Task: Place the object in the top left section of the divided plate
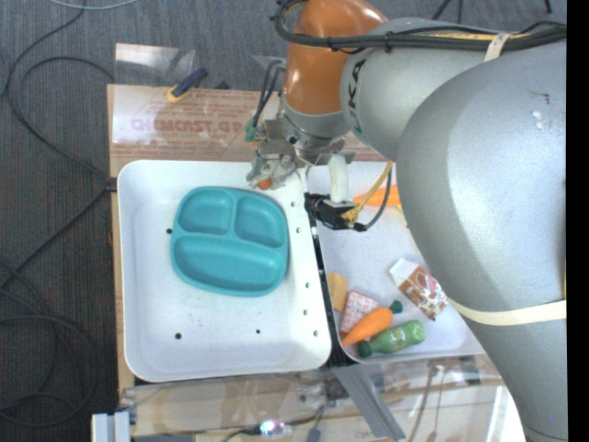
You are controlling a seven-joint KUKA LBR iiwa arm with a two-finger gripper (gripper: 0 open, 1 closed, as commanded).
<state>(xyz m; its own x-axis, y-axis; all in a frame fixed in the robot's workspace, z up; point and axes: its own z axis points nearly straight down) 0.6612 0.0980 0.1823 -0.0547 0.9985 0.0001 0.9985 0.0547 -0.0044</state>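
- One fixed camera looked down from above at a slant.
- It framed both white bins (138, 274), the arm (460, 127) looming close from the right.

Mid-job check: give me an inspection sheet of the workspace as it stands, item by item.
Surface: two white bins side by side; left bin, right bin.
Job's things: teal divided plate lies in the left bin, all three sections bare. A small orange piece sits under the gripper.
Clutter: in the right bin, a carrot, a green bottle, a pink packet and a snack packet.
Grippers: gripper hangs over the left bin's far edge, beyond the plate.
Cables: black cables trail on the floor at left.
Surroundings: cardboard sheet behind the bins, grey carpet.
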